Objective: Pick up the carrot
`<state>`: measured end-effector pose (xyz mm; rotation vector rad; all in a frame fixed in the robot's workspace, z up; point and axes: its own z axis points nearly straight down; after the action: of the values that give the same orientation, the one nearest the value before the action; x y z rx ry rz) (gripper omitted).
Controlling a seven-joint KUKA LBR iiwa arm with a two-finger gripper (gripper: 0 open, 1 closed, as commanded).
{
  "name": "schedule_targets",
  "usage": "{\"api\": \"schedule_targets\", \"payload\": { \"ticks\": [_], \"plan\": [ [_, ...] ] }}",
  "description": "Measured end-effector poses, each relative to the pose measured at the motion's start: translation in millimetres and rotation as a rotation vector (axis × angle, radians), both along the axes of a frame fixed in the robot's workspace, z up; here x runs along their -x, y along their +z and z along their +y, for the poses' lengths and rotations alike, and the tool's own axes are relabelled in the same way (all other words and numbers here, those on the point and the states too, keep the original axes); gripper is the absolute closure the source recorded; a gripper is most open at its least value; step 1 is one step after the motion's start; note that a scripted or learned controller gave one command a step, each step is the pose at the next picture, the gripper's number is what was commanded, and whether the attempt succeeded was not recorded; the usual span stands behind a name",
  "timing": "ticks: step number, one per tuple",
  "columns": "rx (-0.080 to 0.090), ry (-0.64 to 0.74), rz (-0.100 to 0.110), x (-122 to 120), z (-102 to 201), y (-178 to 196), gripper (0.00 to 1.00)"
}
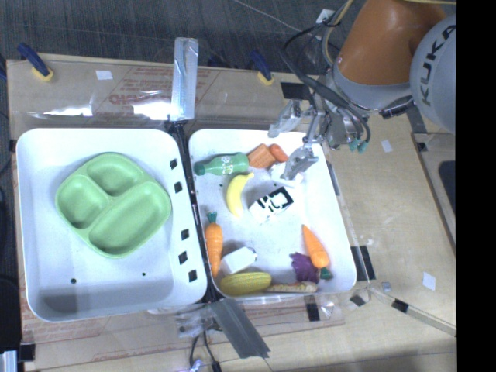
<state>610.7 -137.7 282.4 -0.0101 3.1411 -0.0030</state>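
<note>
Approach step by the look of it, nothing gripped yet. Right bin (341, 215) packed with produce; two carrots inside, one (213, 239) along the left wall, another (314, 246) toward the right wall. Hand (298, 161) poised over the bin's upper edge, fingers spread, holding nothing. Nearer carrot at roughly five o'clock from hand, well apart. Next: swing down-right, align along carrot, descend.

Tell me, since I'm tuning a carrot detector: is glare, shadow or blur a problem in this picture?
Camera view: glare on the clear sheet behind the bins; soft shadow in the left bin's near corner; the gripper looks slightly blurred; both carrots, by the divider and at the right, are evenly lit.
</note>
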Motion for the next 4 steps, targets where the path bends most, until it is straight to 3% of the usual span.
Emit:
{"api": "schedule_targets", "payload": {
  "ticks": [1,2,3,4],
  "plan": [
    [0.000,0.075,-0.004,78.4,-22.2,14.3,0.00],
    [-0.006,0.224,0.009,83.0,-66.9,-114.4,0.00],
    [-0.001,0.267,-0.002,122.7,-72.2,-190.0,0.00],
    [0.000,0.277,-0.005,120.3,-69.4,-179.7,1.00]
  ]
}}
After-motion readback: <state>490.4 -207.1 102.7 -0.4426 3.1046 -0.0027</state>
